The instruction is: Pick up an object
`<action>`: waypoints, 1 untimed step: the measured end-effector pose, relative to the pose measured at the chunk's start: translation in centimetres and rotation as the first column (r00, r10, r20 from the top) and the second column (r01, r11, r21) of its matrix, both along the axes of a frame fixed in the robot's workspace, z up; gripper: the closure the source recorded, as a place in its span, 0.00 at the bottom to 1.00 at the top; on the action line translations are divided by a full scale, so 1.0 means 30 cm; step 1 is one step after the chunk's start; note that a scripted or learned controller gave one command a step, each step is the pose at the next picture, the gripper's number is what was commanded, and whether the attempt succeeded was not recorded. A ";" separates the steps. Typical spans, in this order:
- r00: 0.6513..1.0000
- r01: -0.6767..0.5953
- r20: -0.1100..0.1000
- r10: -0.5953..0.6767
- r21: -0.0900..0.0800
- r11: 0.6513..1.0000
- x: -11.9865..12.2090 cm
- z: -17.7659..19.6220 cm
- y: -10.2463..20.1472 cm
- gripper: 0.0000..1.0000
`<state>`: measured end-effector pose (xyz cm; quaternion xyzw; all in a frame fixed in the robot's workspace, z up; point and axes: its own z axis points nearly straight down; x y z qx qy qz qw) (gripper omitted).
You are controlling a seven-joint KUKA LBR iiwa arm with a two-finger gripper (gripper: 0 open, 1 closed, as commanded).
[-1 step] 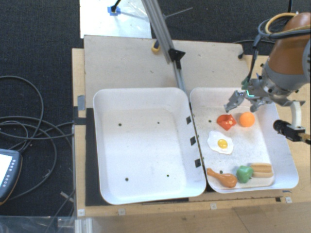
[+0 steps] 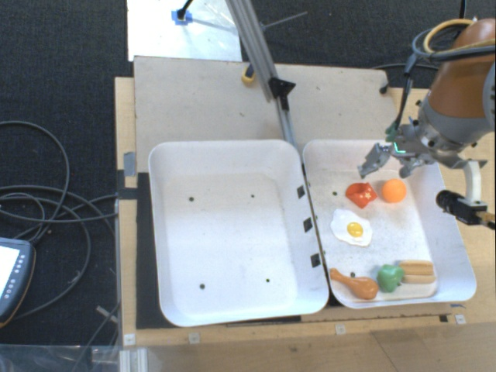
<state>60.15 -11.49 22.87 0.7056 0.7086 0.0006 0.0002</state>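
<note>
Lying along the near edge of the right bin (image 2: 457,281) are a chicken drumstick (image 2: 355,283), a green pepper (image 2: 390,277) and a hot dog (image 2: 417,270), the pepper touching the hot dog. Just beyond them sits a fried egg (image 2: 352,229), and farther back a red strawberry-like piece (image 2: 361,194) with an orange ball (image 2: 394,191) just beside it. Above that pair hangs the gripper (image 2: 392,160), its fingers apart and nothing between them. The left bin (image 2: 167,161) lies beside, and a grey pole (image 2: 256,41) slants over the far side of the bench (image 2: 194,91). Any of these toys would serve, but the red piece and the ball look the nearest candidates. The risk, as I judge it, is that they sit so close: one finger could land on the ball and send it rolling, or the fingers could straddle both and close on neither cleanly.
</note>
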 end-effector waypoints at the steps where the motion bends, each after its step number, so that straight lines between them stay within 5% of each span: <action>1: 1.000 0.004 -0.004 -0.004 0.000 1.000 -0.003 -0.209 0.000 0.00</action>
